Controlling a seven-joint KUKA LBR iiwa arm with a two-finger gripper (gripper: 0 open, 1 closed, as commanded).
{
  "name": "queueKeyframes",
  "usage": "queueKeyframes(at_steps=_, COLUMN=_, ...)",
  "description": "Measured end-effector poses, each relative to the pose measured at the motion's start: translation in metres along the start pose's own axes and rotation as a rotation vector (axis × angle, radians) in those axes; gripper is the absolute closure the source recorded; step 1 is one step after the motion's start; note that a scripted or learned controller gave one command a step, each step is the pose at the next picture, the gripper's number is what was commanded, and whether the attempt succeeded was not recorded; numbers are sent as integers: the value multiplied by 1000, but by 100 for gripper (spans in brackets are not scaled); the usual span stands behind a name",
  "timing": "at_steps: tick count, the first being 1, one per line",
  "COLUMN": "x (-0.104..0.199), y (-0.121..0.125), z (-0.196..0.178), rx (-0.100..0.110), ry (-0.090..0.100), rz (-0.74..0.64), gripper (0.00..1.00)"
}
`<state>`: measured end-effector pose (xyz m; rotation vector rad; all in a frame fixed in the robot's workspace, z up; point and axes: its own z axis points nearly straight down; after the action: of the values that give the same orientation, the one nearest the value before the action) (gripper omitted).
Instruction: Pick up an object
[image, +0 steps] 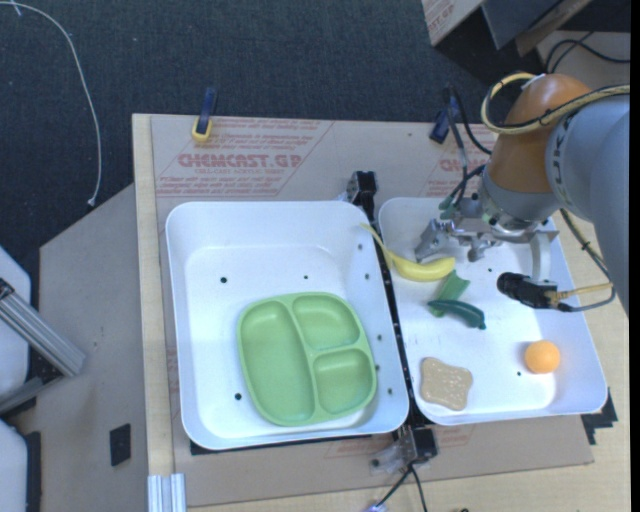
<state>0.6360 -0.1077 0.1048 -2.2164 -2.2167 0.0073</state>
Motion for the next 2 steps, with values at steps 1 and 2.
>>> queueKeyframes(at_steps=1, x=0, y=0, z=22, rx=-3, ry=-1, rz=1, gripper=0)
queueKeyframes(at_steps=2, x=0, y=1, z=9, rx=-8, ry=-1, rz=1, gripper=100)
